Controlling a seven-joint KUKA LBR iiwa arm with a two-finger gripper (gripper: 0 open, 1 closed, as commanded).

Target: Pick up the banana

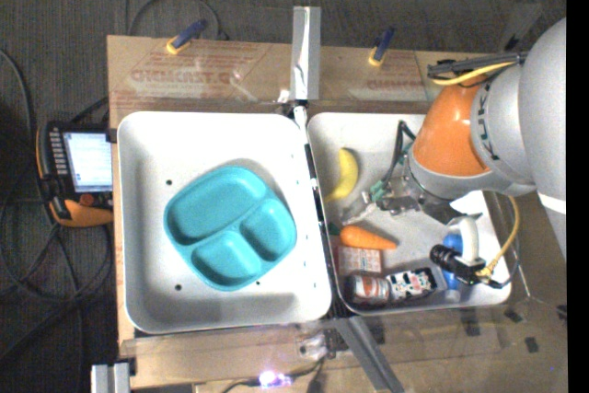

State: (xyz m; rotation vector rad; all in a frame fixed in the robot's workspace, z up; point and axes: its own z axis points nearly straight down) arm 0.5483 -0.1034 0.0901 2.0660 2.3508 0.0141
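Note:
The yellow banana (345, 173) lies in the right bin (368, 129), close to its left wall, with its length running toward the back. My gripper (385, 195) hangs low in the same bin, just right of and slightly nearer than the banana, below the orange wrist band (451, 138). Nothing shows between gripper and banana, and they look apart by a small gap.
An orange carrot (368, 238) lies just in front of the gripper. A can (366, 289), a dark packet (409, 282) and a blue and white bottle (457, 253) crowd the right bin's front. A teal divided plate (231, 225) sits in the left bin (147, 152).

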